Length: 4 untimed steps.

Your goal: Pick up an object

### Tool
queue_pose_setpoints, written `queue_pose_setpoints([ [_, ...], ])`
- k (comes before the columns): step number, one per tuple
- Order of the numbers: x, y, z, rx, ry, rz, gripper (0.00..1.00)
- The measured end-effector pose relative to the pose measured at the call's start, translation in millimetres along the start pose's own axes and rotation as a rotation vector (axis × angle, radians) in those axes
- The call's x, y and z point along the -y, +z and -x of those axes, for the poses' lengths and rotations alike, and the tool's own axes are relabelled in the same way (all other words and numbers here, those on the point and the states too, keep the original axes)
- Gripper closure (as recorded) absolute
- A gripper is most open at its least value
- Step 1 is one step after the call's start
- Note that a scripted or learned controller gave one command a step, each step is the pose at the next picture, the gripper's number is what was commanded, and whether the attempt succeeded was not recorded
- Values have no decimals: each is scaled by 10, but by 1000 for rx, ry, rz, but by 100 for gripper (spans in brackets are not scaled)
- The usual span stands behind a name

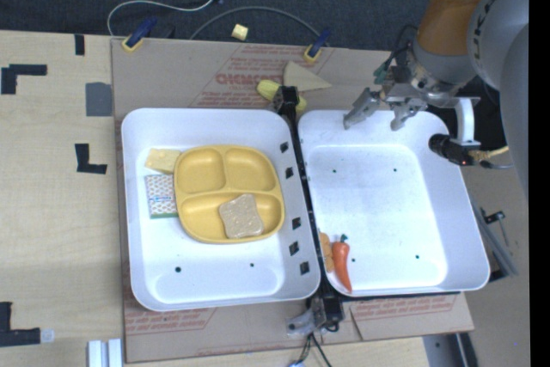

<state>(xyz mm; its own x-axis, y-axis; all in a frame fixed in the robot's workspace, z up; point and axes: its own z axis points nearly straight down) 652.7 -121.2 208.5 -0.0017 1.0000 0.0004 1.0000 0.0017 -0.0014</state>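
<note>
Gripper [381,111] splayed wide w/ nothing in it, poised over the far rim of the right bin [447,211], so prob. still the approach step; next it needs to drop to the carrot [341,263] at the bin's opposite near corner, while left bin [137,185] well off to its side holds a yellow tray [206,172] w/ toast [241,216]

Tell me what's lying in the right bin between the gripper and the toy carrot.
Nothing: in the camera view, bare white bin floor runs from the open gripper at the far rim down to the carrot in the near-left corner.
</note>
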Motion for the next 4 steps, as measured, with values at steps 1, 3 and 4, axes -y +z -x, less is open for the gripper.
queue_pose_setpoints([
  [1, 301, 1218, -289, -1, 0, -10, 0],
  [3, -169, 1126, -159, 1, -2, 4, 100],
  [4, 545, 222, -668, -2, -1, -2, 100],
])
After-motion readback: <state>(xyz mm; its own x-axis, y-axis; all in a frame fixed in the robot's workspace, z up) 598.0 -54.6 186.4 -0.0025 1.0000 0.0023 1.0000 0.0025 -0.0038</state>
